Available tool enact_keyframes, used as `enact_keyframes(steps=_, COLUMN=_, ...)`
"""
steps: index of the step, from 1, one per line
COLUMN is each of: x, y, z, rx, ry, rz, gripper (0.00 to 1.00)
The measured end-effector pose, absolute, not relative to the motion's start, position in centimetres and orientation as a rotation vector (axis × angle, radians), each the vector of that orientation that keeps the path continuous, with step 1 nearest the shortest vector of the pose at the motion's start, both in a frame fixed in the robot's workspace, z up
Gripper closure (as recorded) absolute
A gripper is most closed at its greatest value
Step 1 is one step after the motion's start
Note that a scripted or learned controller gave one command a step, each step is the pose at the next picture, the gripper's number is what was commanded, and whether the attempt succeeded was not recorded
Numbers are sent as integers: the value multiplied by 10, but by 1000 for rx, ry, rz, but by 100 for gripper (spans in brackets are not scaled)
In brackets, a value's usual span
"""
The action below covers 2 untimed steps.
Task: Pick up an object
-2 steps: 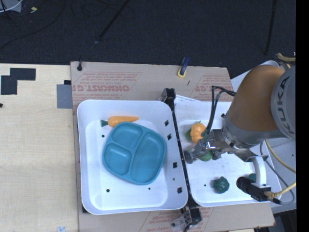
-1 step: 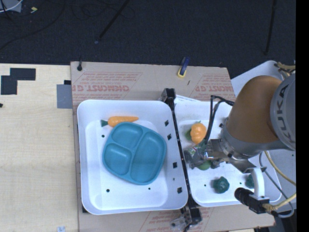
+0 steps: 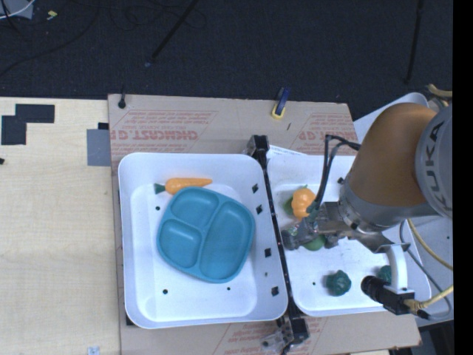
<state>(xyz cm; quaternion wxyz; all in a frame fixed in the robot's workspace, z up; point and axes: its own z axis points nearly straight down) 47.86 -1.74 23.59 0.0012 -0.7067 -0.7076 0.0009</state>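
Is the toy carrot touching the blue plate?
Cannot tell. In the camera view the carrot lies right along the blue plate's top rim, with no clear gap or contact.

Arm (image 3: 399,168): we see it cut off at the frame's right side.
Right bin (image 3: 310,302): we find its upper right hidden under the arm.
Gripper (image 3: 299,235): we cannot tell how its fingers stand; too small and dark.
Green object (image 3: 315,242): just beside the gripper, mid frame; we see it partly covered, its kind unclear.
Carrot (image 3: 188,185): its lower edge hidden behind the blue tray (image 3: 207,235).
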Motion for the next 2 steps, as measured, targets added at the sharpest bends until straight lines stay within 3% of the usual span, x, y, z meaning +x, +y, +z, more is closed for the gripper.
enact_keyframes(steps=2, x=484, y=-8, z=223, rx=-2216, ry=-2222, rz=4, gripper=100)
